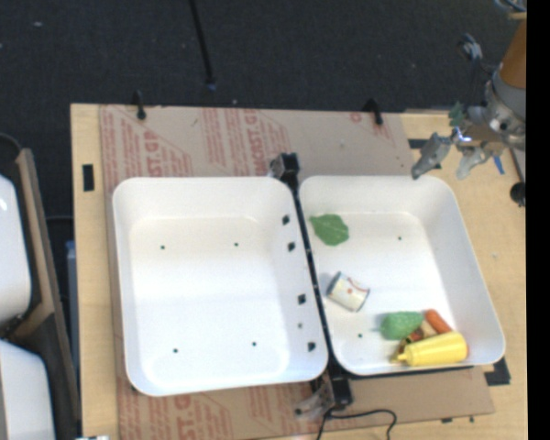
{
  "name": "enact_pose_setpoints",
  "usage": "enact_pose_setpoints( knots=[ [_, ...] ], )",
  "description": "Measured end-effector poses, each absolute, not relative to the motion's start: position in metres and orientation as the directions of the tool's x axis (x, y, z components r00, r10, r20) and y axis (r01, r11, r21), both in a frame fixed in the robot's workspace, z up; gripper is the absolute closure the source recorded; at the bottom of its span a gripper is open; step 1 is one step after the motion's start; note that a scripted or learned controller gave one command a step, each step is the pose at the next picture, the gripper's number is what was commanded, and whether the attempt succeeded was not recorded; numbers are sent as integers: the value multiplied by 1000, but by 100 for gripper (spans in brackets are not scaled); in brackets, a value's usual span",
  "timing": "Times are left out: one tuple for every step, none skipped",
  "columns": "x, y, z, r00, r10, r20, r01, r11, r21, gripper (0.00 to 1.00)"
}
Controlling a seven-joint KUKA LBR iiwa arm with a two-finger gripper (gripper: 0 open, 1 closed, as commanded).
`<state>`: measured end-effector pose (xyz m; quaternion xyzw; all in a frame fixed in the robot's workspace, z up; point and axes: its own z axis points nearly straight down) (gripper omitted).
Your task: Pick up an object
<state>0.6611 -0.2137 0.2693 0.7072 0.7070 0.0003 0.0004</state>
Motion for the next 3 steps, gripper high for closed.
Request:
enact_pose_setpoints(
  knots=[
    [666,-136,187,-5,1000,2,1000,5,-5,0],
    [618,-94,108,-2,1000,1,1000,2,-7,0],
    [638,-97,100,0,1000,0,1000,0,0,0]
  ],
)
